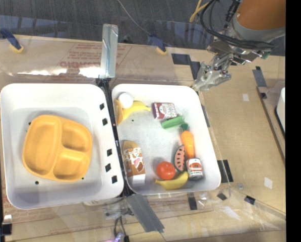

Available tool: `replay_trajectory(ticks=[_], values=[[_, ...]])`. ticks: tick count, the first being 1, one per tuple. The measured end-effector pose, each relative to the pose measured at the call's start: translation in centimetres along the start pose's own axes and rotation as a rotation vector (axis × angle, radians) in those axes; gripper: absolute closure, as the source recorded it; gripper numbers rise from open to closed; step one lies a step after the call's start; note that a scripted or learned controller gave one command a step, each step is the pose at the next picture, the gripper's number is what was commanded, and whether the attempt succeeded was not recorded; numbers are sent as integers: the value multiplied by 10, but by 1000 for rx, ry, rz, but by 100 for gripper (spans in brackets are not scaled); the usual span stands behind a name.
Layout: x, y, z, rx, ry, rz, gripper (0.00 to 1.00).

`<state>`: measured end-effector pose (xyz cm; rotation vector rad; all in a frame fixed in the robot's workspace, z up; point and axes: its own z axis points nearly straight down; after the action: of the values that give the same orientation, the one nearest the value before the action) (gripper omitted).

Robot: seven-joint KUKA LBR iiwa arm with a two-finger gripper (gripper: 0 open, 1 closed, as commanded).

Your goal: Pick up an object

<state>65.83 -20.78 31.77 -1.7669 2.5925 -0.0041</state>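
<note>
The right bin (pixel 206 135) holds several toy foods. At its back lie a white egg (pixel 125 101), a yellow banana (pixel 135 108), a maroon carton (pixel 164 110) and a green pepper (pixel 173 121). Nearer the front are a carrot (pixel 188 143), a watermelon slice (pixel 180 158), a small can (pixel 194 168), a red tomato (pixel 165 170), a second banana (pixel 173 182) and a brown packet (pixel 132 160). My gripper (pixel 209 77) hangs over the bin's back right corner, above the rim and apart from every object. Nothing shows in it.
The left bin (pixel 9 135) carries a yellow divided plate (pixel 57 147). A grey taped strip (pixel 109 52) stands at the back between the bins. Cables (pixel 216 4) trail from the arm at the upper right. Bare bench (pixel 246 135) lies right of the bins.
</note>
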Motion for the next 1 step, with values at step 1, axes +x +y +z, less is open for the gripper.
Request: replay_trajectory(ticks=[1], values=[[0, 0, 0, 0, -1, -300, 100]])
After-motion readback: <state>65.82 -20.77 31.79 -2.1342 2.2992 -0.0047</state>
